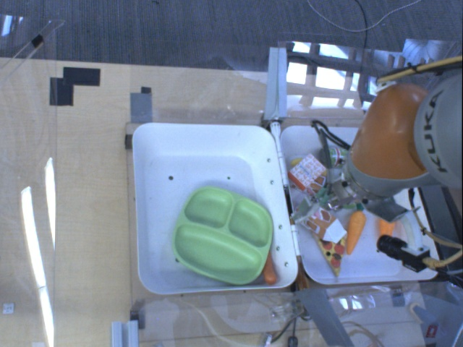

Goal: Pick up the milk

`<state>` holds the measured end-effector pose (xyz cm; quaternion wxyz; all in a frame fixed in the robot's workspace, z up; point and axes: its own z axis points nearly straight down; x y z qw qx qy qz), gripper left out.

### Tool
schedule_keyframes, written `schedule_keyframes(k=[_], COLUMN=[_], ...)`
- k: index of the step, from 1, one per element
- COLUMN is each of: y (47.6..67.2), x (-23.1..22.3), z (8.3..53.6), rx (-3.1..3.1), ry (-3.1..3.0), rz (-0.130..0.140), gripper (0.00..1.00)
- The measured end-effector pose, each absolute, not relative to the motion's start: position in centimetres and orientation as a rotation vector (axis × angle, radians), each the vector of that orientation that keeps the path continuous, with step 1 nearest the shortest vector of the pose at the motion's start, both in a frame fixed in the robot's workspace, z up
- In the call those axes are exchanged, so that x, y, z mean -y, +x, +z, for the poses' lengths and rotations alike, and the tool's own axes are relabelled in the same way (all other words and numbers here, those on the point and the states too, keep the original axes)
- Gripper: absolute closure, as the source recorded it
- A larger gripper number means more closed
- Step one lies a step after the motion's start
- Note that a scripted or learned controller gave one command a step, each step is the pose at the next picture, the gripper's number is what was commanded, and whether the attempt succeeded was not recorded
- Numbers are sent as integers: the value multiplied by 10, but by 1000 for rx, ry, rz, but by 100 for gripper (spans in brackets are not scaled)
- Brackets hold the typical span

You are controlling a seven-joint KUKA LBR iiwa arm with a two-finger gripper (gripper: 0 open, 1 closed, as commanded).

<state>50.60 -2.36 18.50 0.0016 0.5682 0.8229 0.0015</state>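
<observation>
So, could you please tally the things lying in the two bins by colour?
Green: 1, the tray in the left bin.
Orange: 2, a carrot in the right bin and a piece beside the tray.
Mixed colours: 3, a carton, a packet, a pizza slice.
Total: 6 I can tell apart; the arm hides part of the right bin.

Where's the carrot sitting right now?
The carrot lies in the right bin, toward its front, just right of the pizza slice and below the arm's orange band.
</observation>
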Motion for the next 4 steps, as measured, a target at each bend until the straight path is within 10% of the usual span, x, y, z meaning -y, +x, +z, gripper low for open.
schedule_keyframes(k=[2, 3, 4], y=[529, 531, 607], x=[89, 89, 43], z=[100, 112, 187], rx=[-2750, -2744, -2673], ry=[1503, 1501, 1637], rz=[7, 12, 7], gripper=[0, 100, 100])
